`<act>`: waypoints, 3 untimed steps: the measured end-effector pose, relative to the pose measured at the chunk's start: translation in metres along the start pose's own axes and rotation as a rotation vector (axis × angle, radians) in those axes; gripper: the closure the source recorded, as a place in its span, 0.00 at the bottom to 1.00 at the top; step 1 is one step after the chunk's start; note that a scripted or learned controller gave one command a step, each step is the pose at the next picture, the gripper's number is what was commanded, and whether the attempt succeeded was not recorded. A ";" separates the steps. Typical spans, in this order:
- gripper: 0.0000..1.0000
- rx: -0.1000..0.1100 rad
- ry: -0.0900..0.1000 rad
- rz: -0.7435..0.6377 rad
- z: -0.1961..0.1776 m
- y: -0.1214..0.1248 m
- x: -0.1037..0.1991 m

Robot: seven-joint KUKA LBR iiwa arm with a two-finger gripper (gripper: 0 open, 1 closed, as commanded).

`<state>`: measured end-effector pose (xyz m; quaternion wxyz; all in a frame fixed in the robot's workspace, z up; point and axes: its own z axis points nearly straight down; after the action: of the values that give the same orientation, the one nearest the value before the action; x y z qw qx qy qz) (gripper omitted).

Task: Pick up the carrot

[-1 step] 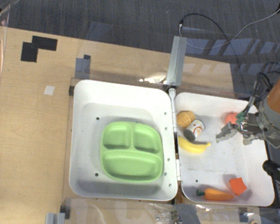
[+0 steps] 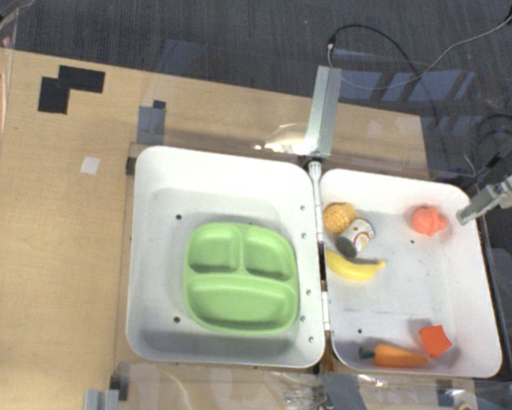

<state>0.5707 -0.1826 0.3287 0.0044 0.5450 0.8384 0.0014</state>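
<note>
The carrot (image 2: 396, 356) lies along the near wall of the right bin (image 2: 486, 269), long axis left to right, green stem end left and orange body running right toward an orange block (image 2: 435, 340). It looks like a light, stiff, smooth toy, best pinched across its thick middle. The gripper (image 2: 470, 211) hovers at the bin's far right rim, well apart; whether its jaws are open I cannot tell.

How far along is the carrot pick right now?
Nothing looks done yet. The carrot lies on the floor of the right bin, by its near wall, beside an orange block. The gripper sits over the bin's far right edge, well away from the carrot and with nothing visibly held. Left: travel across the bin to the carrot, descend, grasp and lift.
</note>
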 end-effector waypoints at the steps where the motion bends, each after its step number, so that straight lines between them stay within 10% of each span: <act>1: 0.00 0.000 0.000 0.126 -0.109 0.007 0.003; 2: 0.00 0.003 0.002 0.011 0.113 -0.064 0.009; 3: 0.00 -0.008 -0.004 0.024 0.237 -0.051 0.083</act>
<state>0.4923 -0.1279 0.0905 0.0080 0.5551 0.8318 0.0037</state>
